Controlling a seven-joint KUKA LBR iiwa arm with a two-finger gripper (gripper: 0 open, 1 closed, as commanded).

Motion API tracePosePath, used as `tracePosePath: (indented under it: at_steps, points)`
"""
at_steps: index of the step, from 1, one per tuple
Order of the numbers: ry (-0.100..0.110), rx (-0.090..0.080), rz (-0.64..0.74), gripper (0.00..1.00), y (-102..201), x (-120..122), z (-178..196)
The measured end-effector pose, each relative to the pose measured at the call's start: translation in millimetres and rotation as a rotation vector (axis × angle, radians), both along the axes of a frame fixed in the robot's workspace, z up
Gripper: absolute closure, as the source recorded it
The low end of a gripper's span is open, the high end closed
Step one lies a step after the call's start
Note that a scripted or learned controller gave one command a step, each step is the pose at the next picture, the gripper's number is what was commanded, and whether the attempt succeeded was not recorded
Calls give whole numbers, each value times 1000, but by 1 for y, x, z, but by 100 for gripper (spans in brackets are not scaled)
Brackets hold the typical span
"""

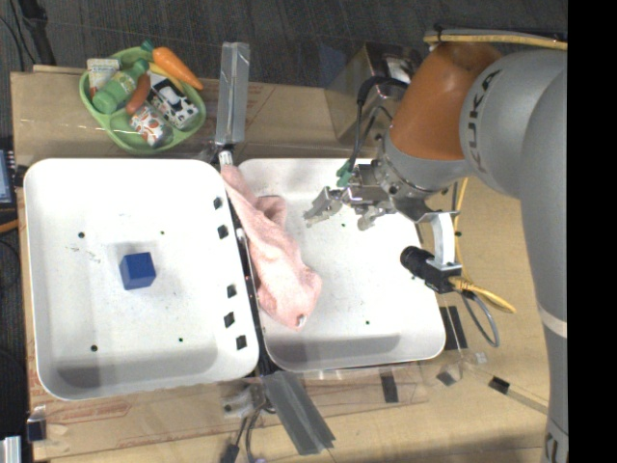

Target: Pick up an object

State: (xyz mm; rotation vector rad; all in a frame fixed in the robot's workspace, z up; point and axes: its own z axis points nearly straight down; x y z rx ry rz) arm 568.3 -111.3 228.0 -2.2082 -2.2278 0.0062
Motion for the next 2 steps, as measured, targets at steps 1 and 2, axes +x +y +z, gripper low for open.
tracePosePath:
  at_steps: [1,2]
  points:
    - [-3,1,189,0,35,-38,19]
    - [0,1,229,0,-4,-9,-81]
